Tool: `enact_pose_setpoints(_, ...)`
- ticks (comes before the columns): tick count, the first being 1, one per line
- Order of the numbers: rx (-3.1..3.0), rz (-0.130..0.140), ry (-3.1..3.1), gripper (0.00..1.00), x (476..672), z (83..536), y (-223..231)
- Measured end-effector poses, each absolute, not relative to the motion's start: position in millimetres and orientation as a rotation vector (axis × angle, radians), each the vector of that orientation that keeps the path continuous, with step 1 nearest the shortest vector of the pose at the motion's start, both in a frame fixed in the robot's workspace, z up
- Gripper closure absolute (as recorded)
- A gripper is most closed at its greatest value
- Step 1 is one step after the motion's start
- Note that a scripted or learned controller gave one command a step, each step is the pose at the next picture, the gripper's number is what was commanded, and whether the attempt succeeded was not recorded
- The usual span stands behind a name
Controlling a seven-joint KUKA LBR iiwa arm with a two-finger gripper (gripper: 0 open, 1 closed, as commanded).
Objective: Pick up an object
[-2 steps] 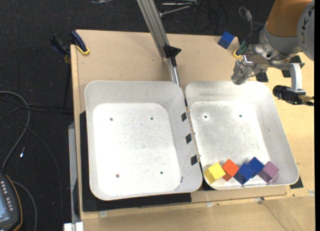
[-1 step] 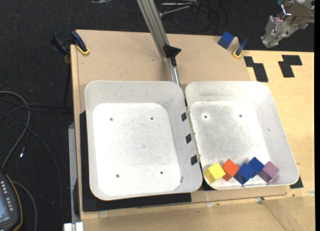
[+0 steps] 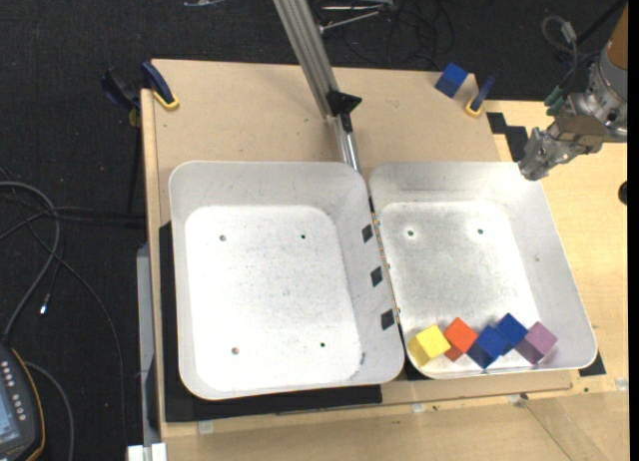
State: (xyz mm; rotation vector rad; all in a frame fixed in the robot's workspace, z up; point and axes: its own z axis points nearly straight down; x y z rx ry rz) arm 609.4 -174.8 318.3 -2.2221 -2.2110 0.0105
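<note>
Across the tabletop: a pale wooden board, flat and matte, carrying two shallow white bins side by side.
Left bin: smooth white plastic with rounded corners and a speckled floor.
Right bin: same white plastic; all my targets sit crowded in its near corner.
My pincer: grey metal, hanging over the right bin's far right rim, well apart from the cubes; I cannot tell how it is set, and it carries nothing.
Blue cube: hard-edged and the largest, touching the orange cube.
Purple cube: just beside the blue one.
Yellow cube: at the row's left end.
Risk: I judge the tight row near the wall could make me knock neighbours or strike the rim.
Stray blue cube: on the board, outside both bins.
</note>
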Motion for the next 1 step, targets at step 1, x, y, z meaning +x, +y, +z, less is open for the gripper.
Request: enact_pose_setpoints(1, -2.226, 0.005, -2.214, 1.00, 528.2, 309.0, -195.8)
